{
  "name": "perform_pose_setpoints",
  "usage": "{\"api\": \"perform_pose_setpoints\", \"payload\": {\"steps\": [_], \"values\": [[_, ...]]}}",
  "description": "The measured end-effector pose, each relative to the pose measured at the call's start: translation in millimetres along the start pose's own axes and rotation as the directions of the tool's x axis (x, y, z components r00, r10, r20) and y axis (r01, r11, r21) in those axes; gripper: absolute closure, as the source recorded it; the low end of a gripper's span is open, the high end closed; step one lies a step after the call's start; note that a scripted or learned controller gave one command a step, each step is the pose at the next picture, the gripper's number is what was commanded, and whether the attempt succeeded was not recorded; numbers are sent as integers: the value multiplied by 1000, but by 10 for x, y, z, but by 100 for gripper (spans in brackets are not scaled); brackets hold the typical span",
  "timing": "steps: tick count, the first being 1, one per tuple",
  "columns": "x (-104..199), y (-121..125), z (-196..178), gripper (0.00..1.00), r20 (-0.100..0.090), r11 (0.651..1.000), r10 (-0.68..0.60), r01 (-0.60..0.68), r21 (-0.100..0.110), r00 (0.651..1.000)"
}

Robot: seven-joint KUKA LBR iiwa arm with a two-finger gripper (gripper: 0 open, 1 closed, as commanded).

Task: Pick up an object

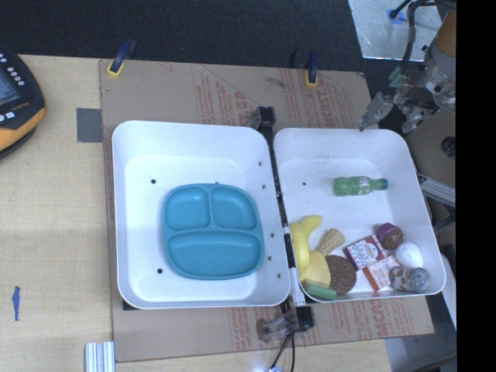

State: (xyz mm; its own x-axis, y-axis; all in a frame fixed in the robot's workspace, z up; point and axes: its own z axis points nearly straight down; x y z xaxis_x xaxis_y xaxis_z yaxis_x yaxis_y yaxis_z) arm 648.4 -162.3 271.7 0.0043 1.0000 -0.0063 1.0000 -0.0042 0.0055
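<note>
One green bottle (359, 185) lies in the right bin (310, 147), long axis left-right, cap pointing right; the claw (394, 112) hovers beyond the far rim, fingers apart, empty.

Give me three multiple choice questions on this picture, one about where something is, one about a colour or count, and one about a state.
1. Where is the divided plate?
A. left bin
B. right bin
C. on the cardboard

2. What colour is the bottle?
A. red
B. green
C. blue

3. How is the bottle positioned?
A. standing upright
B. lying on its side
C. held by the gripper

Answers:
1. A, the blue plate rests in the left bin.
2. B, its body is green.
3. B, it lies flat on the floor of the right bin, apart from the gripper at the bin's far corner.
</note>
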Motion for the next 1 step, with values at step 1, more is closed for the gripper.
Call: {"api": "perform_pose_setpoints", "payload": {"steps": [1], "values": [[640, 25, 1738, 0, -10, 1000, -12, 13, 25, 1000]]}}
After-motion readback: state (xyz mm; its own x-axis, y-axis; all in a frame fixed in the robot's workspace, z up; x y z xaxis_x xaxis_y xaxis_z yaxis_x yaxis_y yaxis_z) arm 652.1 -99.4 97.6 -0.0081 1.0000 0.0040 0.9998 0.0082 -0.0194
